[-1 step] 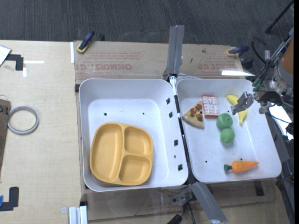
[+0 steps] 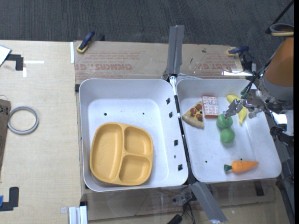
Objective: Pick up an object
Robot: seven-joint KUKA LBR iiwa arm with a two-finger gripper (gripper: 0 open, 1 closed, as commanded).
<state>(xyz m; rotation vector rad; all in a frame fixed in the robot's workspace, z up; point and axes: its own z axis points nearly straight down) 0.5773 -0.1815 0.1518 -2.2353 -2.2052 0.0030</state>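
Well to the left of the gripper (image 2: 233, 110), a yellow plate (image 2: 122, 153) with three compartments lies flat in the left white bin (image 2: 86, 125). Much farther left, a grey ring (image 2: 22, 120), perhaps a roll of tape, lies on the bench. Behind the gripper, two blue clamps (image 2: 85, 41) (image 2: 238, 51) sit on the brown cardboard (image 2: 126, 62).

In the right bin (image 2: 261, 171), a pizza slice (image 2: 194, 115) lies left of a red box (image 2: 210, 106). A yellow banana (image 2: 237, 107) lies right of that box, two green balls (image 2: 225, 129) below it, and a carrot (image 2: 242, 166) nearest the bin's front wall.
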